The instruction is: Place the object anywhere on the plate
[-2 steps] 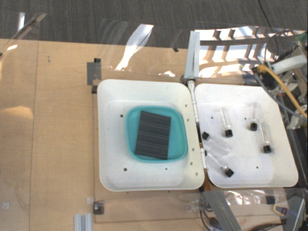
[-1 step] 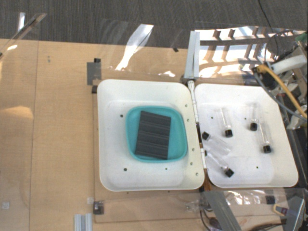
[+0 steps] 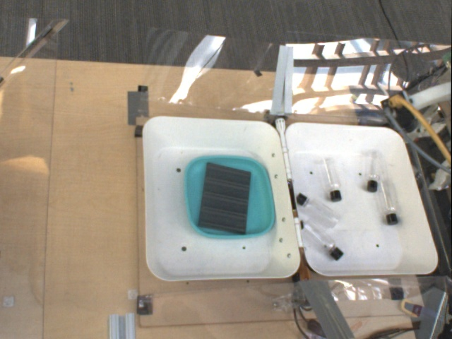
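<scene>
The dark ridged block (image 3: 225,199) lies flat on the teal plate (image 3: 193,189) in the left bin (image 3: 162,260), its long side running near to far. It looks placed already. The right bin (image 3: 417,260) holds small clear tubes (image 3: 330,182) with black caps.

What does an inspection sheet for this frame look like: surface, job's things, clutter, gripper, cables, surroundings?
Surface: wooden bench bearing left bin and right bin, side by side, under glare.
Job's things: dark ribbed rectangular block lying flat on the teal plate in the left bin; placement looks done.
Clutter: several clear tubes with black caps scattered in the right bin.
Gripper: nothing seen.
Cables: yellow hose and dark cables at upper right; more wiring at the bench's lower right.
Surroundings: grey carpet beyond the bench; metal framing behind the right bin.
</scene>
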Controlling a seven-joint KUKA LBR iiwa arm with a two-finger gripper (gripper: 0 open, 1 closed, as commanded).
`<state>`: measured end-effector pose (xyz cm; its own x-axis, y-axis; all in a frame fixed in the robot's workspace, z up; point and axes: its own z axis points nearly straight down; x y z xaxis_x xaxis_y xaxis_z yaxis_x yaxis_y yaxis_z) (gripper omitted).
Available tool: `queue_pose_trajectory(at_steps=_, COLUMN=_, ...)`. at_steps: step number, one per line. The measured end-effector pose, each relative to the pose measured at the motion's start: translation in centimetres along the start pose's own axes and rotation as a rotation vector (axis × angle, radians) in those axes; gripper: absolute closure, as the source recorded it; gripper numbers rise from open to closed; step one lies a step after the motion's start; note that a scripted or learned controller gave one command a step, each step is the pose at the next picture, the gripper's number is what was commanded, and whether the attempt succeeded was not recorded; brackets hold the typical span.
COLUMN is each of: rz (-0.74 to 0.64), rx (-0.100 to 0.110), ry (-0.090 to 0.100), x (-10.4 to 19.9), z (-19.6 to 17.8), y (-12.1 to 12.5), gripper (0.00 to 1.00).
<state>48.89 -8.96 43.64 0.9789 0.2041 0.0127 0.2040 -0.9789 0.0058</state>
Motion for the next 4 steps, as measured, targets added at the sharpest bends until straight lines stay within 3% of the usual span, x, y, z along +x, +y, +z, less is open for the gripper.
queue_pose_trajectory(at_steps=4, rz=0.0, rx=0.001, ry=-0.001, x=-0.01, z=0.02, y=0.01, gripper=0.0)
